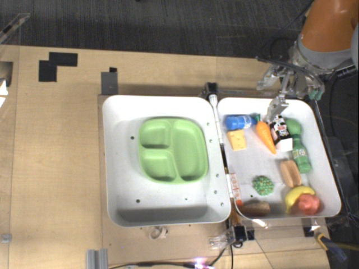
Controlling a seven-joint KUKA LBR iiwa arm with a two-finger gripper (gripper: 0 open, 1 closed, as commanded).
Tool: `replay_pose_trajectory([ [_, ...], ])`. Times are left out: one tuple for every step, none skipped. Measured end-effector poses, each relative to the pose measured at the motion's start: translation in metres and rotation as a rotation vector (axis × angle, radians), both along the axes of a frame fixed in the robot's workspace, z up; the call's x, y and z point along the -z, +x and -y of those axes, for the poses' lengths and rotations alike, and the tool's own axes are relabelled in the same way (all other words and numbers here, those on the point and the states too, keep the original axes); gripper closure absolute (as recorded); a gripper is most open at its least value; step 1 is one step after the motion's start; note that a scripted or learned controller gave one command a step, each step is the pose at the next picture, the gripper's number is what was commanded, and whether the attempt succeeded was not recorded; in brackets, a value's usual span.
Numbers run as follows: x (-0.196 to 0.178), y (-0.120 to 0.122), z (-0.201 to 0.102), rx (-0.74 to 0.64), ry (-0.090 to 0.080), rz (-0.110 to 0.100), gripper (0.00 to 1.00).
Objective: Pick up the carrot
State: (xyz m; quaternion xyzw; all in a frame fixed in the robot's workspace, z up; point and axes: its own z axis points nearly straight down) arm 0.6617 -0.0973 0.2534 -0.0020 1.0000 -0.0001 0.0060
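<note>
1. Carrot lying in the right bin, toward its far side, thick end far, tip pointing near and slightly right.
2. Just left of the carrot: a yellow wedge, with a blue bottle on its side beyond that.
3. Just right of the carrot: a dark carton and a green bottle, closely packed.
4. Nearer in the same bin: a sausage-like piece, broccoli, a banana, a red fruit and a brown item.
5. Gripper poised at the far edge of the right bin, just beyond the carrot and carton, hanging from the arm at upper right.
6. Jaw opening impossible to judge from this angle; nothing visibly between the fingers.
7. Left bin holding a green divided plate.
</note>
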Motion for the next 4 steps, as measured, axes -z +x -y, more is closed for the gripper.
replay_pose_trajectory([
  [0.144,-0.044,-0.002,-0.047,0.000,-0.002,0.00],
  [0.163,-0.083,-0.005,0.081,0.001,0.006,0.00],
  [0.098,-0.011,0.051,-0.290,-0.006,0.006,0.00],
  [0.164,-0.060,0.027,-0.359,-0.005,0.003,0.00],
])
